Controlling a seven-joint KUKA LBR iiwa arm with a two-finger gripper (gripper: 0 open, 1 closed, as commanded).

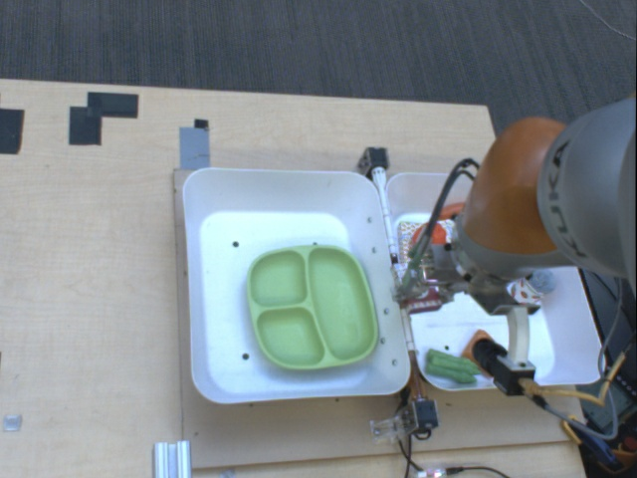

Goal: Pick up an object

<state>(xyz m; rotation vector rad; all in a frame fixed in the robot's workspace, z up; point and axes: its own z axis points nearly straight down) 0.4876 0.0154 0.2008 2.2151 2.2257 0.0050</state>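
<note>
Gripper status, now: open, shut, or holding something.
Two-finger gripper: cannot be told; it sits low at the left edge of the right shallow white bin, hidden under the grey arm's wrist, with nothing visibly between its fingers.

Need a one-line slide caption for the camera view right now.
KUKA arm reaches low into the right bin near a green object; green divided plate sits in the left bin.

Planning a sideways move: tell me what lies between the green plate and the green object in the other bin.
In the camera view, the bins' adjoining white walls lie between green plate and green object.

dark grey carpet (249,18), pale wooden bench (80,297)
</note>
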